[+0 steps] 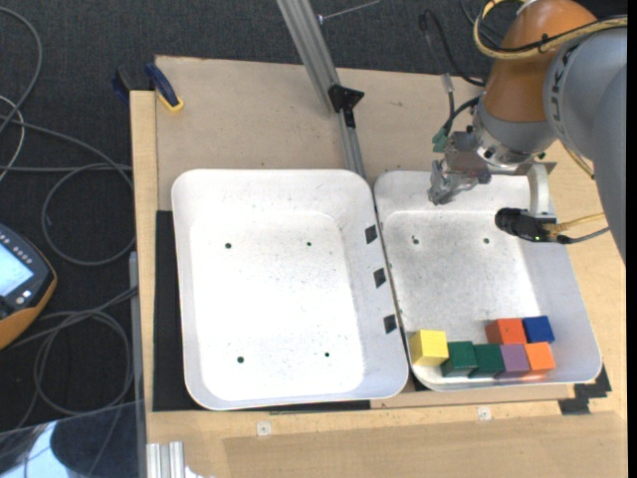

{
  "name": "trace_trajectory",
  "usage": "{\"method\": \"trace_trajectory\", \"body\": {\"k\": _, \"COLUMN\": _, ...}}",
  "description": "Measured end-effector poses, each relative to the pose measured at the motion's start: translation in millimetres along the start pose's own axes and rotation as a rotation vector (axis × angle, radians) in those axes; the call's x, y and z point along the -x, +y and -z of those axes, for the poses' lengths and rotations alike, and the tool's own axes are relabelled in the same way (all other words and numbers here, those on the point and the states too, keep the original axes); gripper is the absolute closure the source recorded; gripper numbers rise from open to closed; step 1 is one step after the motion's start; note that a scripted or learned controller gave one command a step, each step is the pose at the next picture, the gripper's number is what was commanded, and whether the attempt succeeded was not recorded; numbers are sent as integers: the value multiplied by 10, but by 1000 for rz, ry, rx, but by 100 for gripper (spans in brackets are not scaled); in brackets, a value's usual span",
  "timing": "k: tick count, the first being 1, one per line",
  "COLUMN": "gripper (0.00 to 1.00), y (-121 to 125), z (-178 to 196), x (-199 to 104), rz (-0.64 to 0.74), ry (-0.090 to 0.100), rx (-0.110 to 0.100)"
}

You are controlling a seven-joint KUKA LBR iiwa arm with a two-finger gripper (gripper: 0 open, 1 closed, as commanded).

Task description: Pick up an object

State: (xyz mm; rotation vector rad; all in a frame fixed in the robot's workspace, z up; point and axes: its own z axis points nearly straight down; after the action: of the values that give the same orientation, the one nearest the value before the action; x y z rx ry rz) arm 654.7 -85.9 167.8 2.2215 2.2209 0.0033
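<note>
Blocks point(485, 350) are sitting untouched along the near edge of the right bin point(453, 267) while I'm watching the gripper point(445, 189) hovering over the far corner, well apart from them, carrying nothing I can see, so the pick is not yet begun.

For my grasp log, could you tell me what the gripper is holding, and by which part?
Nothing: the gripper hangs over the right bin's far end, apart from the blocks.
</note>
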Motion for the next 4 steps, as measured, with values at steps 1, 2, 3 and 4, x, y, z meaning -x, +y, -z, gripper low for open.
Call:
{"method": "trace_trajectory", "body": {"k": 1, "gripper": 100, "y": 33, "z": 447, "x": 27, "rz": 1, "ry": -2, "rx": 5}}
{"method": "trace_trajectory", "body": {"k": 2, "gripper": 100, "y": 47, "z": 833, "x": 24, "rz": 1, "ry": -2, "rx": 5}}
{"method": "trace_trajectory", "body": {"k": 3, "gripper": 100, "y": -253, "z": 849, "x": -300, "rz": 4, "ry": 1, "rx": -4}}
{"method": "trace_trajectory", "body": {"k": 4, "gripper": 100, "y": -504, "z": 742, "x": -774, "rz": 5, "ry": 1, "rx": -6}}
